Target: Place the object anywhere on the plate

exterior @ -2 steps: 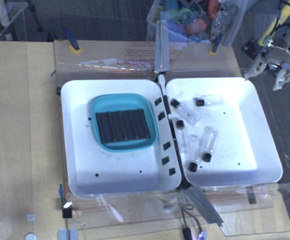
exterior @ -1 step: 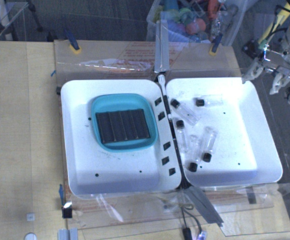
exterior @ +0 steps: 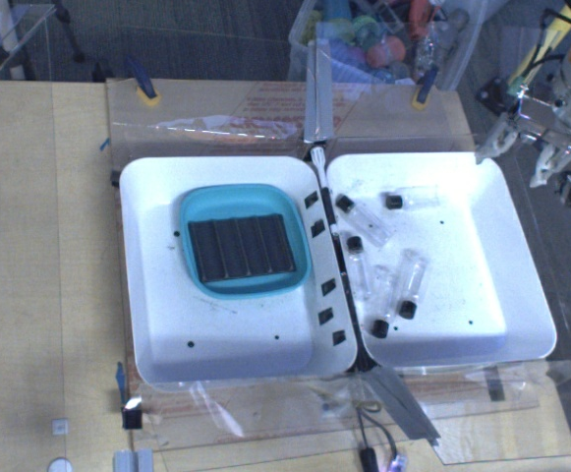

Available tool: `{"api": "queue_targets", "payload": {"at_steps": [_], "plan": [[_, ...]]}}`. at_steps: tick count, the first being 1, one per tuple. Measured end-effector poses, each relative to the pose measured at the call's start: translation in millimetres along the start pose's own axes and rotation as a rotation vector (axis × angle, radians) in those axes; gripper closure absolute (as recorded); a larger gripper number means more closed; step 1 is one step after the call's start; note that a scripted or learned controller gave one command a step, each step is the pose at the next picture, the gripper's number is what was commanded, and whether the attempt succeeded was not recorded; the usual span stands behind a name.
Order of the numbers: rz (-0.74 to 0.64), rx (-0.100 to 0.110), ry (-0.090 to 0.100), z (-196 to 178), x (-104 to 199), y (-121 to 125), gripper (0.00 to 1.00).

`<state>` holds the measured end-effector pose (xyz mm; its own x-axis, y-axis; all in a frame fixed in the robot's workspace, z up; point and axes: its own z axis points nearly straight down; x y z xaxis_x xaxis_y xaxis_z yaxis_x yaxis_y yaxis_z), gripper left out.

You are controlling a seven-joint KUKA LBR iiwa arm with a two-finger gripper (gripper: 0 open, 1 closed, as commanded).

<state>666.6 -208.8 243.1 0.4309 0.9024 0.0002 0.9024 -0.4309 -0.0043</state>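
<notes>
Lying in right bin [exterior: 521, 264], vials [exterior: 408, 283] (clear), claw [exterior: 560, 160] well apart

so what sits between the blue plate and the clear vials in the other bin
In the camera view, the blue plate and the clear vials are parted by the bins' divider, a raised rim carrying dark clips.

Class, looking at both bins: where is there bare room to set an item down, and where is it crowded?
Free: the left bin floor around the blue plate, and the right bin along its right side. Crowded: the clear vials clustered beside the divider.
</notes>
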Motion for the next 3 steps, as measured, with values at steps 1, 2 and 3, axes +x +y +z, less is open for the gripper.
{"api": "queue_targets", "payload": {"at_steps": [1,2,3], "plan": [[-0.045,-0.004,-0.002,-3.0,-1.2,1.3,0.00],[-0.145,-0.006,-0.001,-116.3,-1.8,1.7,0.00],[-0.123,-0.002,-0.001,-69.0,0.4,-0.3,0.00]]}}
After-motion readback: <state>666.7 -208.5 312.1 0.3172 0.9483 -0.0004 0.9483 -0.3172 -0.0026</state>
